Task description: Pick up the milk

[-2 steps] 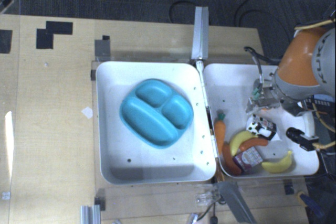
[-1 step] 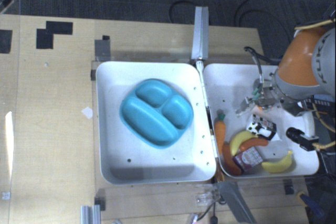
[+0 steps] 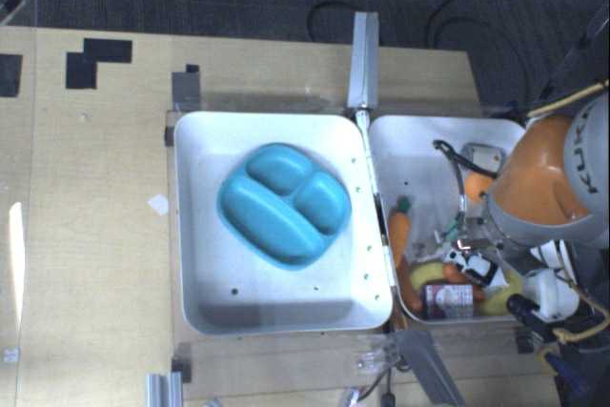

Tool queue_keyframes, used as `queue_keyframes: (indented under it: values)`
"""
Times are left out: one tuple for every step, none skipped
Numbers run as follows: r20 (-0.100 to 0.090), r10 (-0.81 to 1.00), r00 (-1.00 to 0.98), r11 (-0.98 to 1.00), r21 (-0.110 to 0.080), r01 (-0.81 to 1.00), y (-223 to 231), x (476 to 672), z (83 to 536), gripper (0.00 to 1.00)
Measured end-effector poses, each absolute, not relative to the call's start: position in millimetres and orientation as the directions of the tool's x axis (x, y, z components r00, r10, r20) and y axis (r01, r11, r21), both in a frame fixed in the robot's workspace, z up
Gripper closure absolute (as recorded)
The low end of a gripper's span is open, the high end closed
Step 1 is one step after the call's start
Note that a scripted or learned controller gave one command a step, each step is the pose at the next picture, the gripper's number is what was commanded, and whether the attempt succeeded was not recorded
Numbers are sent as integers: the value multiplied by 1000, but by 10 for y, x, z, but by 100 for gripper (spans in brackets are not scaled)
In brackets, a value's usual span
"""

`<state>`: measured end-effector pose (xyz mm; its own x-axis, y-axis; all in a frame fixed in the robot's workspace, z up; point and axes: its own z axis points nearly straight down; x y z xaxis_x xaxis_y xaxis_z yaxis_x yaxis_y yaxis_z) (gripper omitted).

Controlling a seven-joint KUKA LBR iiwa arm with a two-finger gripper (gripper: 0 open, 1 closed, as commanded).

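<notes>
One hand [image 3: 464,248] low in right bin [image 3: 419,148], milk unidentifiable

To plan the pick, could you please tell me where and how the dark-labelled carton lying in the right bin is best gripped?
Probably at the middle of the carton, coming straight down and closing across its short width. It lies flat on its side along the bin's near wall, with a banana crowding it, so the top is the freest side.
</notes>
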<state>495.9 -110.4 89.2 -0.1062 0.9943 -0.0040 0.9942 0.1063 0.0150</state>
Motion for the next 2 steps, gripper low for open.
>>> queue_keyframes:
  values:
    - [-4, 994, -110, 110, 23, 994, -1088, 4997, 1001, 100]
    - [0, 999, -32, 32, 3, 999, -454, 4908, 1839, 100]
